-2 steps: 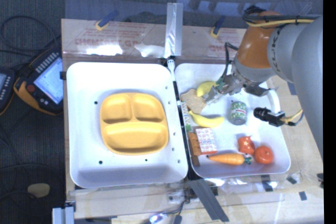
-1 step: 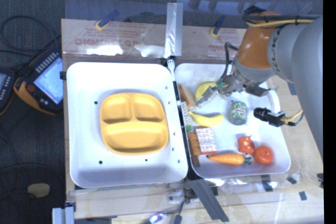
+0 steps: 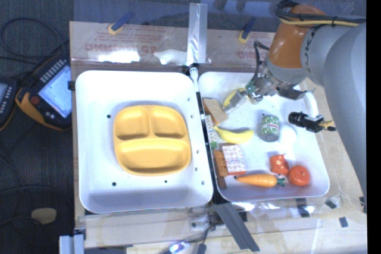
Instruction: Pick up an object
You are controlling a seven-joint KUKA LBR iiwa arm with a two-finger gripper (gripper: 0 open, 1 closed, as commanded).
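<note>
No object is clearly in the gripper (image 3: pixel 255 90); it sits low over the back-left part of the right shallow white bin (image 3: pixel 309 151), and I can't tell if it's open or closed. A small yellow-and-grey elongated piece (image 3: pixel 235 98) lies right at its tip, slanting toward the bin's left wall; I can't tell whether it's gripped or only touching. All 8 loose items are in this right bin. A brown wedge-shaped block (image 3: pixel 213 110) sits just left of that piece against the left wall. A yellow toy banana (image 3: pixel 234 135) is in front of both, and a small green-and-white tin can (image 3: pixel 269 127) stands just right of the banana. At the front, a red-and-white printed carton (image 3: pixel 233 159) lies above an orange toy carrot (image 3: pixel 257 179), which lies flat along the front wall. A small red toy pepper (image 3: pixel 278 163) and a round red toy tomato (image 3: pixel 299 175) are at the carrot's right end. The grey arm with orange band (image 3: pixel 292 47) enters from the right. The left shallow white bin (image 3: pixel 95 104) holds 1 yellow 3-compartment plastic tray (image 3: pixel 152 138).
</note>
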